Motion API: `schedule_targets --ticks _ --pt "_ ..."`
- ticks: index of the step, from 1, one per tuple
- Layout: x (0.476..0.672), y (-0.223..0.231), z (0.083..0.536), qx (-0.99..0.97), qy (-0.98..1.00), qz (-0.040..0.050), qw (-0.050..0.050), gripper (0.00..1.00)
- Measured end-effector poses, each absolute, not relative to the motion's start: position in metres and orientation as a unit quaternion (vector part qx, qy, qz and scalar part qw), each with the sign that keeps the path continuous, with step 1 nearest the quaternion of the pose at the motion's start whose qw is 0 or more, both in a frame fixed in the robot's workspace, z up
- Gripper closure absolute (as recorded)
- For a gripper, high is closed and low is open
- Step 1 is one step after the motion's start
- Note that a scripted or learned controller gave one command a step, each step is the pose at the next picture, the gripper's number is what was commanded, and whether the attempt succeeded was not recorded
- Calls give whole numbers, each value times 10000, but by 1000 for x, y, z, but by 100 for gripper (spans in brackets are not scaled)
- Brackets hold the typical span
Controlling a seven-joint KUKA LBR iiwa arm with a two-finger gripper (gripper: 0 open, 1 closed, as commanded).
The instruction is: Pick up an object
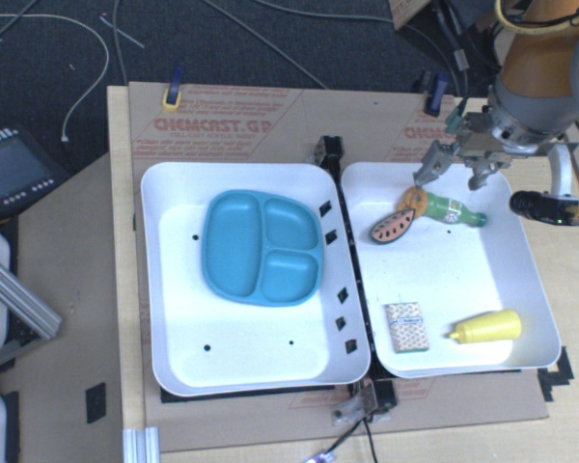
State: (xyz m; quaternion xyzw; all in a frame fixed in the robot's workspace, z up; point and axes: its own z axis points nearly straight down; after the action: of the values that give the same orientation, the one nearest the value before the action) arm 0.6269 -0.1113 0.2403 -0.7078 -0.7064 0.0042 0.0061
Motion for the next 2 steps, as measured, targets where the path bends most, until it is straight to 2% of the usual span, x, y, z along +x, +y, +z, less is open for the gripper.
schedule_targets --ticks 1,2 --pt "629 -111 248 -7068 -7074 0 7 0" --pt "636 -115 190 -7071 -7071 17 25 0"
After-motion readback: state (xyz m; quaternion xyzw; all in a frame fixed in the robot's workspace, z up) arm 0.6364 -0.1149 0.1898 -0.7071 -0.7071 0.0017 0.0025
